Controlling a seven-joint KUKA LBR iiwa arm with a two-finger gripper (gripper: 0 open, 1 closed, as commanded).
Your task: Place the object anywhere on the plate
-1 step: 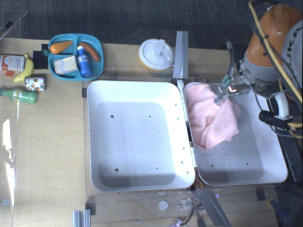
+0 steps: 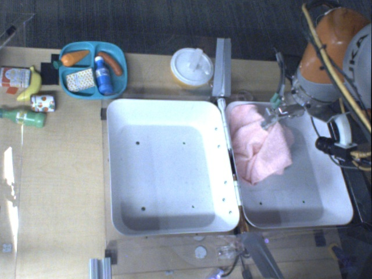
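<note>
Tool (image 2: 273,116) at upper edge of pink cloth (image 2: 260,143) in right bin (image 2: 325,214); cloth bunched against left wall. Grip state: cannot tell. Blue plate (image 2: 119,68) far left on surface, long carry ahead.

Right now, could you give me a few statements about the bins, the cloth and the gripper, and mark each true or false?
1. The pink cloth lies in the right bin. True.
2. The cloth is folded flat in a neat square. False: it is crumpled in a heap.
3. The gripper is at the cloth's upper right edge. True.
4. The blue tray sits inside the left bin. False: it rests on the bench, beyond that bin's far left corner.
5. The white lidded cup stands in the right bin. False: it stands on the bench behind the bins.
</note>
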